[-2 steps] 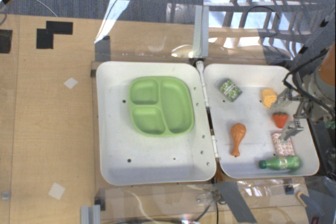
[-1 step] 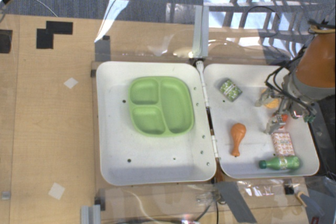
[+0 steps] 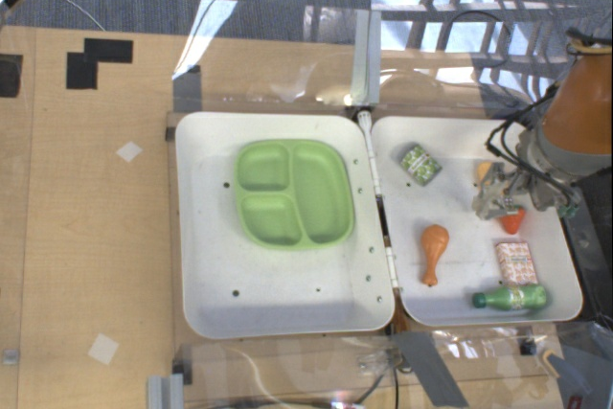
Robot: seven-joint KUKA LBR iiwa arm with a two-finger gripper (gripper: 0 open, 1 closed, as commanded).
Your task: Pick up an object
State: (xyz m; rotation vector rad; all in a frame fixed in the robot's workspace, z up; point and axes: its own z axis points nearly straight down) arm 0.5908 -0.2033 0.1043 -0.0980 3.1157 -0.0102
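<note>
Bright, even light falls from overhead, and colours read clearly. The left bin (image 3: 201, 302) carries a soft grey shadow across its near floor, and its far rim looks nearly washed out. Strong glare streaks the clear panels (image 3: 450, 29) behind the right bin (image 3: 460, 302), with a white patch of reflection on the bench (image 3: 77, 235) edge. Focus is moderate; small items look slightly soft, and edges show little distortion.
</note>
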